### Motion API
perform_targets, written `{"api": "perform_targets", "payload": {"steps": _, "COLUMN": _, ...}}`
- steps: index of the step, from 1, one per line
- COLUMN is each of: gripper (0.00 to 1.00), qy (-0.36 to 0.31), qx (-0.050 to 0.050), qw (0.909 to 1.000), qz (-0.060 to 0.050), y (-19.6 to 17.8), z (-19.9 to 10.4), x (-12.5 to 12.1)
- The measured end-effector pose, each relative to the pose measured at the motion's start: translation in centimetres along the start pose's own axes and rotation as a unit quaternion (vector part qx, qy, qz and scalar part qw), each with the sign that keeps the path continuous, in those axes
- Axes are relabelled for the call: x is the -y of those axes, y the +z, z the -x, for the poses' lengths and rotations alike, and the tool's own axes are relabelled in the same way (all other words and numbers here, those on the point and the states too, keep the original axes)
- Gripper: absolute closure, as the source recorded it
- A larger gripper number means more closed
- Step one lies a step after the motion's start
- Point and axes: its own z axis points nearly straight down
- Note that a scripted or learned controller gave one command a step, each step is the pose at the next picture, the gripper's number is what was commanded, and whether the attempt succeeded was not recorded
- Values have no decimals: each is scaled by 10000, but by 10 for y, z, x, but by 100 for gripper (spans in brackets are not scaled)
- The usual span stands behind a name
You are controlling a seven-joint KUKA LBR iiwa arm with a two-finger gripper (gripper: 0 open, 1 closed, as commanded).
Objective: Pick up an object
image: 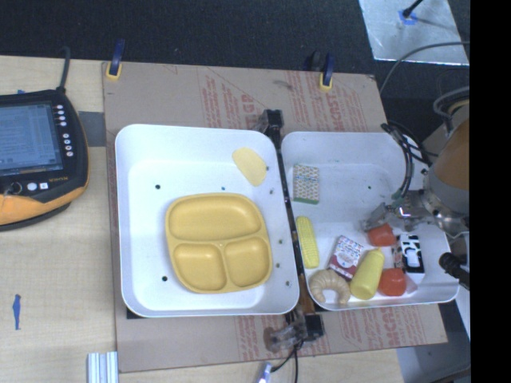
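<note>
Here, one yellow tray (217,242); two red pieces (382,235); hand (397,211), grip state unclear.

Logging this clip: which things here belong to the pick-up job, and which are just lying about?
Job: gripper; orange-red piece, corn cob, croissant, yellow cylinder, snack packet in the right bin.

Lying about: divided yellow tray, teach pendant, clamps.

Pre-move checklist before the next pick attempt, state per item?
1. Pincer over the right bin: ok.
2. Target lined up: ok, red piece lies right beneath it.
3. Nothing already held: cannot tell.
4. Neighbours clear of target: not ok, yellow cylinder, second red piece and black-and-white item crowd it.
5. Left bin stays out of the path: ok, yellow divided tray sits there.
</note>
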Motion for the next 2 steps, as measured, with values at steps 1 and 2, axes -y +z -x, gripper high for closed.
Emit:
{"api": "perform_targets", "payload": {"steps": 1, "gripper": 100, "qy": -17, "qx": -3, "qw": 10000, "qz": 2, "y": -11, "z": 0, "x": -1}}
{"api": "perform_targets", "payload": {"steps": 2, "gripper": 0, "qy": -20, "qx": -2, "qw": 10000, "qz": -1, "y": -10, "z": 0, "x": 0}}
